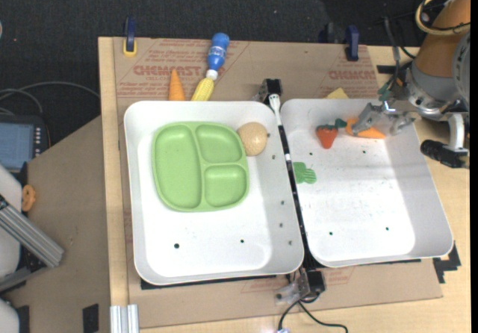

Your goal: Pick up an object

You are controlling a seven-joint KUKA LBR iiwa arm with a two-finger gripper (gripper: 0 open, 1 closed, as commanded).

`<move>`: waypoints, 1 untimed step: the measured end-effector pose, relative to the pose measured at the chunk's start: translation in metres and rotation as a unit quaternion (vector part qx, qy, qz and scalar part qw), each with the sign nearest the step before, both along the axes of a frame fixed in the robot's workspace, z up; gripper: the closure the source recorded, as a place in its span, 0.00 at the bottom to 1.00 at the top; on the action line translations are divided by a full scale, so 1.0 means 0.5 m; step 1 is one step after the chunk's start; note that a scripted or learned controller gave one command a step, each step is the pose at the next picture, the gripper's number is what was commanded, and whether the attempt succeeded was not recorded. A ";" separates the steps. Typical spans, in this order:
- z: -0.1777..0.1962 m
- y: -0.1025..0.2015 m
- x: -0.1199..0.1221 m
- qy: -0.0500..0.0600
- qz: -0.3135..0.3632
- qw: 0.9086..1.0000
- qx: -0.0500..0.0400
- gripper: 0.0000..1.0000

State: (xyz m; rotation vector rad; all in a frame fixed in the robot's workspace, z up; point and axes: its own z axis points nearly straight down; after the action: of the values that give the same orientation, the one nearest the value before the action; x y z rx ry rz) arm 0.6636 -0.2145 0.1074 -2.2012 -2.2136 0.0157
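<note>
Jaws of the gripper (371, 121) sit low over the far right corner of the right bin (373, 234), directly above an orange toy piece (367, 130); whether they are apart or together cannot be told at this size, and nothing is seen clamped between them. Just left of that piece lies a red strawberry toy (327, 135), close enough to count as a second candidate for pickup. A small green piece (303, 172) rests by the bin's left wall, well apart from the arm (437, 63). The left bin (202, 249) carries a green divided plate (200, 166) with a tan ball (253, 137) touching its upper right rim. Outside the bins, on the bench (246, 63), lie a carrot (175, 86), a corn cob (203, 89) and a blue bottle (217, 53). Judged from this layout, the arm's low pose at the corner serves a grasp attempt on the orange piece, not yet shown as secured.
</note>
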 end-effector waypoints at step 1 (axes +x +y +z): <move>0.050 -0.018 0.007 -0.012 -0.003 1.000 -0.004 0.00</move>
State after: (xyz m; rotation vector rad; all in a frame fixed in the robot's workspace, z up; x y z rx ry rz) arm 0.6670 -0.2237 0.1323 -2.2238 -2.2243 -0.0017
